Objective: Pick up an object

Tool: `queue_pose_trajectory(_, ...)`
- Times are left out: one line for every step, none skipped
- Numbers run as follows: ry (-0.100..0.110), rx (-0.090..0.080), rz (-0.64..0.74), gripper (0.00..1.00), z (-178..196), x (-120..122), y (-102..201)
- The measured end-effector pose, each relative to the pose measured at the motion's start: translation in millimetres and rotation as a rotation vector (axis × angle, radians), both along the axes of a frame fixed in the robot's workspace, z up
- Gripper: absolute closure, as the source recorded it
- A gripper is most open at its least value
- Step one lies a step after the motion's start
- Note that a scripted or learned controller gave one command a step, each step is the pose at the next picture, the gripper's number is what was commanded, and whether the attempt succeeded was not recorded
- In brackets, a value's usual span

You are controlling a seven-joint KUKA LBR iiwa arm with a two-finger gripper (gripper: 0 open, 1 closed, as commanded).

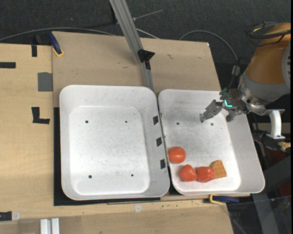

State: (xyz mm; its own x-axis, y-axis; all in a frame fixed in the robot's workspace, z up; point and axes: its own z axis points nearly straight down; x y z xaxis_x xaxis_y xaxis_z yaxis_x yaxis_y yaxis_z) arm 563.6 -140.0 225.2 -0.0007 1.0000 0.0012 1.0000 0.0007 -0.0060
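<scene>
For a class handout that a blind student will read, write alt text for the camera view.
A grey and orange robot arm's gripper hangs over the upper part of the right white bin; three red objects and a tan block lie near its bottom edge. The left white bin sits beside it on a wooden bench.

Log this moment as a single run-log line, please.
hand above right bin, far end, nothing held | three red items and tan block at near end | pick not done
</scene>
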Motion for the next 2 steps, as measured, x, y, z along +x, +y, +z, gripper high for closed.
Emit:
queue_pose_trajectory(-0.005,-0.001,0.001,0.00,3,1,0)
queue_pose_trajectory(0.002,0.000,0.001,0.00,-61,-1,6)
